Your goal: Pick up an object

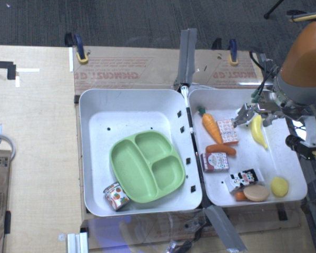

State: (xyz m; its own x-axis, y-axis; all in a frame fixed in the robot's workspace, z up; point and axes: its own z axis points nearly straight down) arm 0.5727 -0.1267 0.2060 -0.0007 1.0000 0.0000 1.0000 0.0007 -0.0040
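The hand [258,112] is hovering at the right of the frame, in the right bin [300,188], directly over a banana [258,132], its grip impossible to make out, so it is needing a straight, centred descent across the banana's width.

We note both bins [92,141] as smooth white plastic with a faint sheen. The green tray [147,165] looks like matt moulded plastic. The bench [31,120] reads as pale wood, matt. Behind the bins lies brown printed cardboard [121,67], dull and flat. The carrot [210,126] and banana [258,130] appear as smooth plastic, slightly glossy. The floor [121,9] looks like dark, rough carpet.
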